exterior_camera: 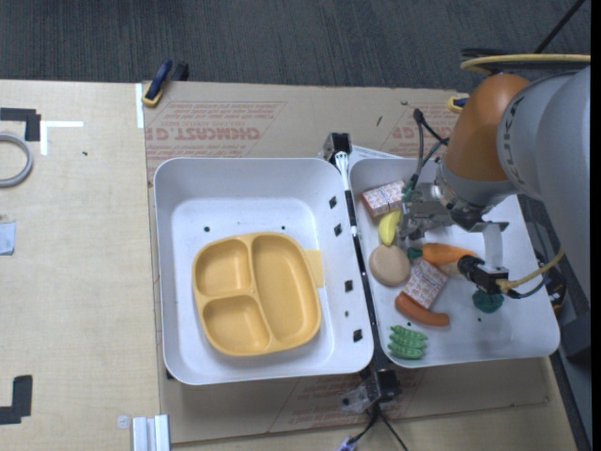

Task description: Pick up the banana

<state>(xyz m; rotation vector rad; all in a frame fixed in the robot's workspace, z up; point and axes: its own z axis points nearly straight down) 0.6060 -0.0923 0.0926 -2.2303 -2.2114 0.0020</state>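
One banana (387,228) in right bin (526,341), just left of jaws (410,225), jaw state unclear

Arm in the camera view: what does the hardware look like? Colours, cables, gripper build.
Bulky grey arm with rounded casing and an orange band above the wrist. Thin black cables run along the wrist, and a yellow cable loops over the top. The gripper is small, dark metal, with a greenish fitting.

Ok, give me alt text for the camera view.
The gripper hangs over the banana in the right bin, among a carrot, sausage and other toy food. The left bin holds a yellow divided plate.
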